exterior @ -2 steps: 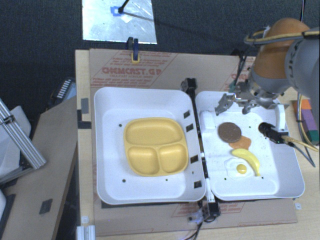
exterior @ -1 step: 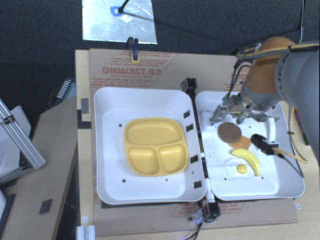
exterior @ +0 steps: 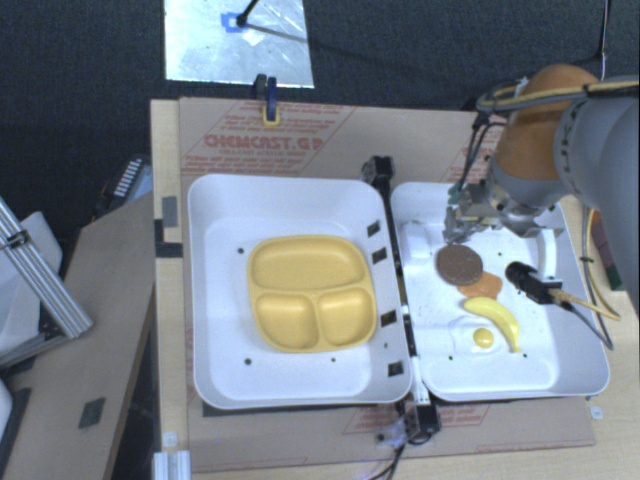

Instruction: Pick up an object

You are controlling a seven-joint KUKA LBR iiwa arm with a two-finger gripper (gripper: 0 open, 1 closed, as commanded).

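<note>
Nearest you in the right white bin (exterior: 575, 373): a fried egg toy (exterior: 481, 339), a yellow plastic banana (exterior: 497, 318), an orange slice (exterior: 483, 286), then a brown round disc (exterior: 459, 265) — your gripper (exterior: 458, 223) hovers just behind it. Grip state — can't tell. The left white bin (exterior: 215, 218) holds a yellow divided tray (exterior: 310, 292).

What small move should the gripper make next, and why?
Probably a short descent onto the brown round piece. The gripper hangs just above its far edge in the right bin, nothing visibly between it and the piece, with the banana lying nearer the camera.
</note>
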